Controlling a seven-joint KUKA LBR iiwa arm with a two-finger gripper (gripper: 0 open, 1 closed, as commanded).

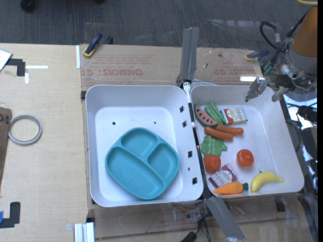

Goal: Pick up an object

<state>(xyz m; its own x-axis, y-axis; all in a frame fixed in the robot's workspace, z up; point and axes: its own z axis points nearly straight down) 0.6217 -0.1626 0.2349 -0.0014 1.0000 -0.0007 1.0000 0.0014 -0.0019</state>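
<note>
The right bin [282, 135] holds several toy foods: a watermelon slice [201, 116], a green vegetable [215, 113], a small carton [235, 115], a sausage [224, 131], a lettuce leaf [212, 145], two red tomatoes [245, 157] [212, 162], a purple packet [223, 175], a carrot [228, 188] and a banana [265, 179]. My gripper [264, 93] hangs over the bin's far right corner, above and to the right of the carton. It is open with nothing between its fingers.
The left bin [96, 135] holds a teal divided plate [142, 163]. A grey post [190, 54] rises behind the wall between the bins. A tape roll [23, 129] lies on the bench at far left. Cables trail at the right edge.
</note>
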